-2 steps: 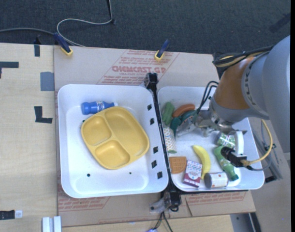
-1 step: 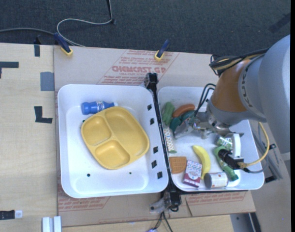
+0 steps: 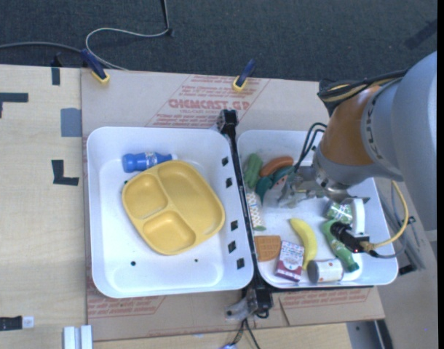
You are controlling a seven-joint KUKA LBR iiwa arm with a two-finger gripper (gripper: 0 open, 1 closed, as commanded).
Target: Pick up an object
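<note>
Where the end effector [image 3: 286, 191] dips into the rt bin [image 3: 378, 271], grip state can't be told; curved, smooth yellow banana [image 3: 304, 236] lies nearby.

Dark carpet floor [image 3: 280, 20], white cable [image 3: 127, 31] across; cardboard sheet [image 3: 164, 97] on wooden bench [image 3: 25, 195].

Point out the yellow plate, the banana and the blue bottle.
yellow plate [image 3: 172, 206]: camera view, on the ridge between its compartments.
banana [image 3: 304, 237]: camera view, middle of its curve.
blue bottle [image 3: 143, 161]: camera view, middle of its body.
</note>
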